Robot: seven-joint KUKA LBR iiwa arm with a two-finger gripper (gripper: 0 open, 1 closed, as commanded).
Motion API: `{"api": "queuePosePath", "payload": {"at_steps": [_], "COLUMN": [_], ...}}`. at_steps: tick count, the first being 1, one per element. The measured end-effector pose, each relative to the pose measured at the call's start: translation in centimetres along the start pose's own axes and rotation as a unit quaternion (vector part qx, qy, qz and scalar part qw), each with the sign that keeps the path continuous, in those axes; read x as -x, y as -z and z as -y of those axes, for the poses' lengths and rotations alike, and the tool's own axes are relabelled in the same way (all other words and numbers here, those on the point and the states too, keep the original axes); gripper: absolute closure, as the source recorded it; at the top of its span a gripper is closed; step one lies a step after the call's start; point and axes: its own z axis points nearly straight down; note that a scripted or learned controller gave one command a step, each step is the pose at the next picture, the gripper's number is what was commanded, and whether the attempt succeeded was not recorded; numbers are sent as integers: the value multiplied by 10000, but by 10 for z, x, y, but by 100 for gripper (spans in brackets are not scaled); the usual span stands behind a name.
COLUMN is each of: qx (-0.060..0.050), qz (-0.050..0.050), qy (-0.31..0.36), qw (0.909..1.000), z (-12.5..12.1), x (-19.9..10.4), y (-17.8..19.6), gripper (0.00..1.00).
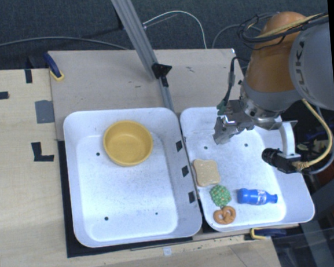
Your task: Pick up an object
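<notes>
Four small things lie in the right bin, bunched toward its near edge: a tan sponge-like square close against the wall shared with the left bin, a green knobbly ball just beside and nearer than it, a brown pretzel by the near rim, and a blue bottle lying on its side toward the middle of the near half. Any of these would serve as the object to pick up. The tan square is the nearest candidate to the gripper, which hangs over the far half of the same bin; from the claw, the square lies toward the near edge and a little toward the shared wall, with bare white floor between the two. The bottle's long axis runs roughly parallel to the near rim, cap end pointing to the bin's outer side. The claw carries nothing visible; its dark finger assembly is seen from above at a slant, and I cannot tell whether it stands wide or narrow. Judgement: the coming move turns on a short travel toward the near edge, then descent. Crowding of ball, pretzel and square may cause a nudge rather than a clean grasp. Outward, the left bin holds a yellow bowl in its far half, well apart from the arm.
</notes>
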Motion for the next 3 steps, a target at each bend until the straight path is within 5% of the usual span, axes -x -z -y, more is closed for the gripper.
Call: {"api": "queuePosePath", "payload": {"at_steps": [3], "qx": [13], "qz": [1], "qy": [3], "qw": [10000], "z": [-75], "x": [-143], "y": [-1], "gripper": [100]}}
